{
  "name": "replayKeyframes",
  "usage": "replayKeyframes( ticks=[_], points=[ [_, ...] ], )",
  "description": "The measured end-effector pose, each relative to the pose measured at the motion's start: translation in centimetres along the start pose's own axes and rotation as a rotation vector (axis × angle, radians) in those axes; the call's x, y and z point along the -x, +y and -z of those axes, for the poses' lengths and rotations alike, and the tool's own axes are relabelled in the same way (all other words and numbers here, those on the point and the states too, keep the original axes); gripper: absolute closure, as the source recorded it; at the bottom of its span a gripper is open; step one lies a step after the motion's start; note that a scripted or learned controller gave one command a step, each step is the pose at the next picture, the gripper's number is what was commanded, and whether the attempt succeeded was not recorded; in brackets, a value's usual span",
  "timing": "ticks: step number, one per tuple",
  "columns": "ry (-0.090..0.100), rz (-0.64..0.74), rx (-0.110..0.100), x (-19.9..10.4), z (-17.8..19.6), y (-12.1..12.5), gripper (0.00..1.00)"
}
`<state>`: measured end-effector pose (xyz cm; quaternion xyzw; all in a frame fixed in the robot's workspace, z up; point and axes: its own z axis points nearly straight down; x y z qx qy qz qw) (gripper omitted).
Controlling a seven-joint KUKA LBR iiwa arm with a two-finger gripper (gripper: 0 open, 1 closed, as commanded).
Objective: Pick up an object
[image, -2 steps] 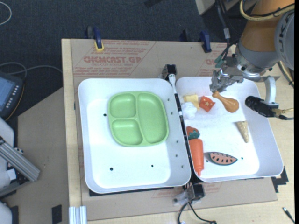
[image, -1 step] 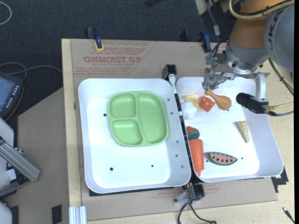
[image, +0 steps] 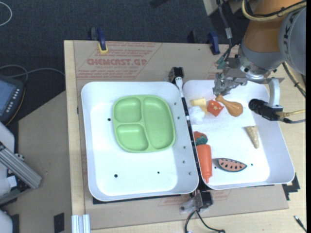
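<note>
Where the claw (image: 224,88) hangs over the far part of the right bin (image: 272,171), the nearest toy food is a brown drumstick (image: 230,106) lying on the bin floor just below it; whether the claw is open or closed cannot be told, and nothing shows between its tips. Touching the drumstick's left side is a small red-orange piece (image: 215,108), and left of that lie a pale yellow chunk (image: 198,102) and a white lump (image: 196,113) close to the bin's left wall. Toward the near side, a carrot (image: 204,159) with a green top lies along that same wall, with a watermelon slice (image: 230,165) just beside it to the right. A beige cone (image: 252,135) lies apart from these, nearer the right wall.

Above the claw, the grey arm with its orange band (image: 272,6) enters from the upper right, and a black cylindrical part (image: 263,109) juts over the bin's right edge.

The left bin (image: 97,169) touches the right one along a shared edge and carries a green divided plate (image: 144,123) with three compartments. Both bins rest on a tabletop (image: 77,67) of brown board printed with red lettering, with blue clamps (image: 100,35) at its far edge.
</note>
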<state>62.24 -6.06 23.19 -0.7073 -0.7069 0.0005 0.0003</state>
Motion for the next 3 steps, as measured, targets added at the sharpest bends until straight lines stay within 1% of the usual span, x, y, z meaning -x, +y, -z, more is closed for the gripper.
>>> replayKeyframes(
  ticks=[1, 2, 3],
  points=[
    [0.0, 0.0, 0.0, 0.8, 0.0, -0.3, 1.0],
    [-0.002, 0.001, 0.005, 1.1, -0.1, 1.1, 1.0],
    [0.0, 0.001, -0.001, 0.5, -1.7, 0.6, 1.0]
  ],
)
